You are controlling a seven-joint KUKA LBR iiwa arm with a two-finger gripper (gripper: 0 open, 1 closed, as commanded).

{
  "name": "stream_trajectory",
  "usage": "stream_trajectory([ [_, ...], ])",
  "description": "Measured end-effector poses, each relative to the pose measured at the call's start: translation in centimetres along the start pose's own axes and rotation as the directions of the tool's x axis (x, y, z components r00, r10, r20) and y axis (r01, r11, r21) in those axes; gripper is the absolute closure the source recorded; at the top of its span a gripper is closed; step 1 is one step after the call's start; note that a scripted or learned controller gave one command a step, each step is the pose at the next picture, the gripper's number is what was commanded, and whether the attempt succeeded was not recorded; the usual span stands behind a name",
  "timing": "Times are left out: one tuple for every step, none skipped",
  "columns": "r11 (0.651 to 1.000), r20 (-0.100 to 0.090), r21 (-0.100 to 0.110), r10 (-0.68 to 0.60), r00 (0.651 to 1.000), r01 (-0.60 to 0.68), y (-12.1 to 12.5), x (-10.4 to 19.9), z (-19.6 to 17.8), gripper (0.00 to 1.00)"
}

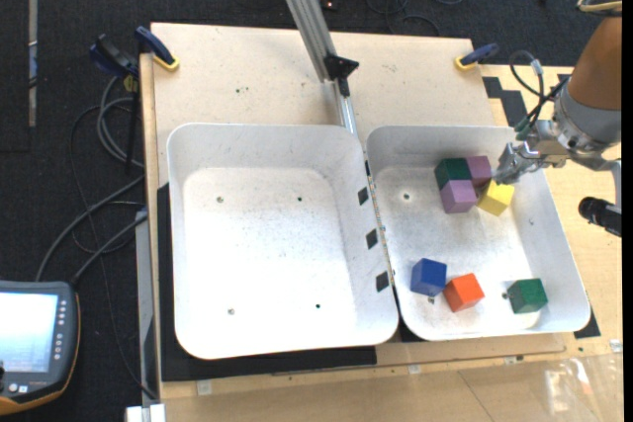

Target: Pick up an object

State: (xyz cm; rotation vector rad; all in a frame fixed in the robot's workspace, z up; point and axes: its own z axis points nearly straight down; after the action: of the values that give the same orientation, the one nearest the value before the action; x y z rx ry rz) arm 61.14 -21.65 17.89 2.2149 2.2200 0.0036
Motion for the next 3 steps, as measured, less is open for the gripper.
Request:
stream_trajectory([
  [1.0,0.0,-0.002,-0.002,1.0,0.002,0.7,0.9,-5.1,1.0],
  [1.0,0.0,0.0,-0.001,1.0,0.001,0.8,0.9,-8.3,1.0],
  [1.0,-0.004,0.007,-0.004,1.0,0.004,0.1,5.4,-7.2,1.0],
])
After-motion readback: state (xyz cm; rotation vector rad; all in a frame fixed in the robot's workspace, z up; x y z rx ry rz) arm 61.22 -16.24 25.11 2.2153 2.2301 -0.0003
